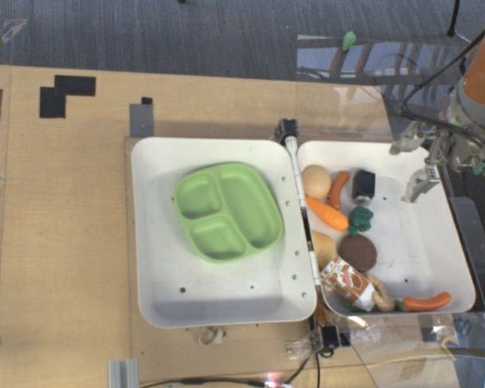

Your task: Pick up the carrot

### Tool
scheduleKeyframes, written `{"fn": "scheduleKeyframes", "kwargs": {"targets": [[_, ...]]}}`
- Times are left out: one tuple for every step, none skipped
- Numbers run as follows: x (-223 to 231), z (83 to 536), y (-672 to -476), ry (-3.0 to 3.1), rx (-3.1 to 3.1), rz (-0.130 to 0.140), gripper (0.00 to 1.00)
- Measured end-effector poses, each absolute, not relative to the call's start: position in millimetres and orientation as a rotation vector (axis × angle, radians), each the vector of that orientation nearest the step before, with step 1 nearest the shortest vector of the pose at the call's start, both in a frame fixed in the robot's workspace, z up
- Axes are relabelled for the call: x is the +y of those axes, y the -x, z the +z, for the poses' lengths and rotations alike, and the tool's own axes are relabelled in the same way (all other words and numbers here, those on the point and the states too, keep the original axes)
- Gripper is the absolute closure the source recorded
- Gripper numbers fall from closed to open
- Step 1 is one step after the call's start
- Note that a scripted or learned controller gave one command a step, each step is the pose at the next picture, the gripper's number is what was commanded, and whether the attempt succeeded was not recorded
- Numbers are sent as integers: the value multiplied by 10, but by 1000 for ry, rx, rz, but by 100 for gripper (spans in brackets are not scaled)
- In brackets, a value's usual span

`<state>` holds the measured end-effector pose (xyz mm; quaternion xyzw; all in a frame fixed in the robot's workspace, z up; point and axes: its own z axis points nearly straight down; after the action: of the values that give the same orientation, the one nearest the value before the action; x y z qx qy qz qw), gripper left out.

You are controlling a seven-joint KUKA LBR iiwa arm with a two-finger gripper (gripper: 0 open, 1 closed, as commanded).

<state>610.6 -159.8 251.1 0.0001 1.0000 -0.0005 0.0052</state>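
The carrot [326, 212] is orange and lies slantwise in the right bin [436, 241], close to its left wall, with its green leafy end [360, 217] pointing right. My gripper [414, 165] hovers over the bin's upper right part, well to the right of the carrot and apart from it. Its fingers are spread open with nothing between them.
Around the carrot lie a tan egg-shaped piece [314, 180], a small sausage [338, 188], a black block [364, 184], a brown round piece [358, 253], a snack packet [349, 282] and a red sausage [427, 301]. A green divided plate [226, 210] sits in the left bin [158, 297].
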Motion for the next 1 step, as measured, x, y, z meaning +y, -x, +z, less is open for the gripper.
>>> {"fn": "scheduleKeyframes", "kwargs": {"targets": [[-1162,1274,-5733,96,3139,5,0]]}}
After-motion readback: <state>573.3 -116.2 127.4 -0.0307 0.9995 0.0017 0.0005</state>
